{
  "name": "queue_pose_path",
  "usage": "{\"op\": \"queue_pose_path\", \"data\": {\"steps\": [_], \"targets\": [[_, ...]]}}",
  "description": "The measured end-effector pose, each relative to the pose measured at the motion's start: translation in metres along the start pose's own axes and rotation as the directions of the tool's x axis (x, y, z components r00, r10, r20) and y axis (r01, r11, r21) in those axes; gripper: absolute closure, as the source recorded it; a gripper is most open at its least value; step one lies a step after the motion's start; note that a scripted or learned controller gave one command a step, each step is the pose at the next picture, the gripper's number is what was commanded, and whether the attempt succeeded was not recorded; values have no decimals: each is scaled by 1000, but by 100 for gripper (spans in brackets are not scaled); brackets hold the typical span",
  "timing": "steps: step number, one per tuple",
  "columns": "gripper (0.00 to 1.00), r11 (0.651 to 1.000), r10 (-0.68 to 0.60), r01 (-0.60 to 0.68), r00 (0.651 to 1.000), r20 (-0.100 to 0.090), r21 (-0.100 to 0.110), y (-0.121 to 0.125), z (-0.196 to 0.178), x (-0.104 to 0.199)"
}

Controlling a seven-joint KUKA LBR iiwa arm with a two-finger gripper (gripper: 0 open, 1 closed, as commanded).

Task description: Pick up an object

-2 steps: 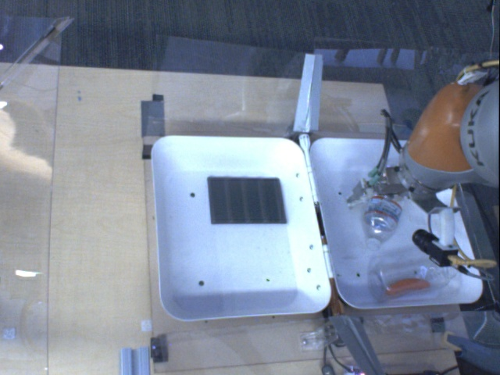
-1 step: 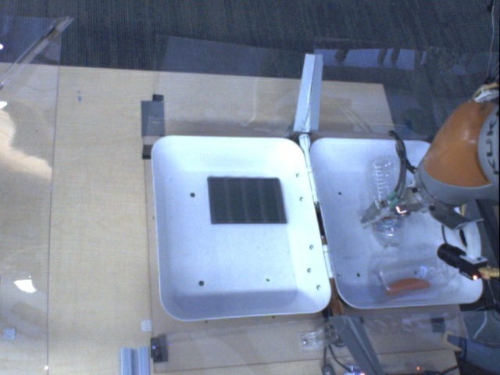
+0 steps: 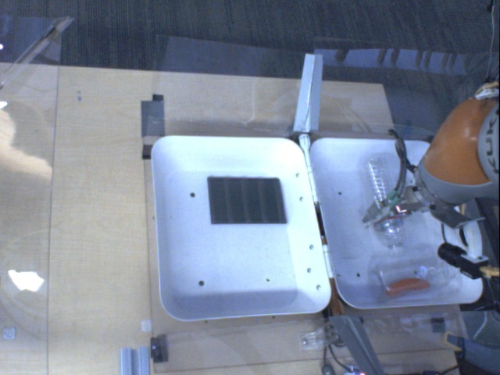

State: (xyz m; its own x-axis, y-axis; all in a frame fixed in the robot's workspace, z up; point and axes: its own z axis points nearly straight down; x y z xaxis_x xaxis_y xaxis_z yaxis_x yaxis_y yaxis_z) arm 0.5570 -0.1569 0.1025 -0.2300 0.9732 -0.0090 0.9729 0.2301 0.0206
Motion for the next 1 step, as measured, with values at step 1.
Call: {"op": "queue_pose_path", "data": {"steps": [1], "targets": [[100, 992, 129, -129, 992, -6, 15, 23, -98, 101]]}}
